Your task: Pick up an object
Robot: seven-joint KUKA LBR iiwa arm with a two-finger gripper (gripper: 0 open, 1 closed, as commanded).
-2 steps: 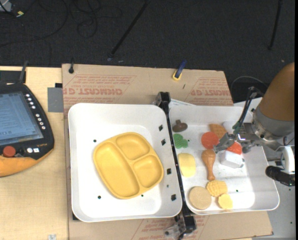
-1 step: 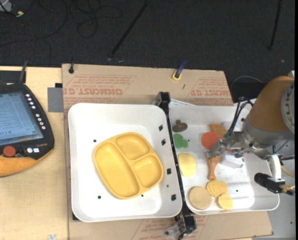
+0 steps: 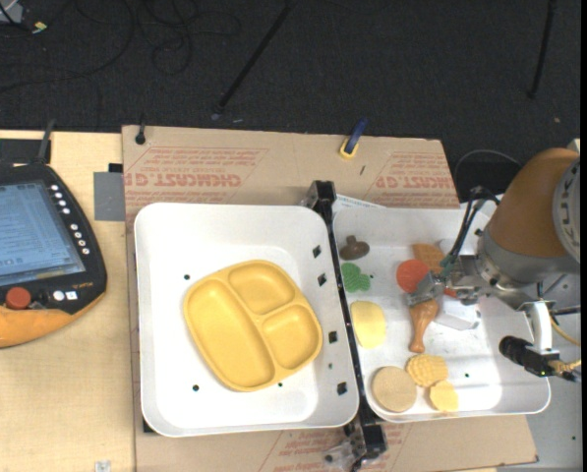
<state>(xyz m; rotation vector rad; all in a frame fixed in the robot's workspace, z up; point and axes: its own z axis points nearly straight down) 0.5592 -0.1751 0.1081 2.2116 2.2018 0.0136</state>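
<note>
The gripper (image 3: 439, 288) is low in the right bin (image 3: 490, 397), near the middle of it. It is dark and small here, so whether it is open or closed cannot be told. No toy can be seen between its tips. The grey arm (image 3: 534, 226) with its orange band comes in from the right side and bends down over the bin.

Just below the gripper lies a toy chicken leg (image 3: 422, 323), long and orange-brown, and the two look close enough to touch. A red tomato (image 3: 411, 274) sits just to the left of the gripper. A small orange piece (image 3: 429, 254) is right above the tomato.

Farther left in the same bin are a little brown thing (image 3: 355, 249), a green leafy toy (image 3: 355, 279) and a pale yellow piece (image 3: 368, 324). Near the front edge are a round tan cookie (image 3: 392, 389), a yellow waffle (image 3: 427, 370) and a small yellow round piece (image 3: 443, 397), all close together.

The left bin (image 3: 175, 244) holds a yellow plate (image 3: 252, 323) with three parts. On the table to the far left, well apart from the bins, lies a control pad (image 3: 32, 254) with a screen.
</note>
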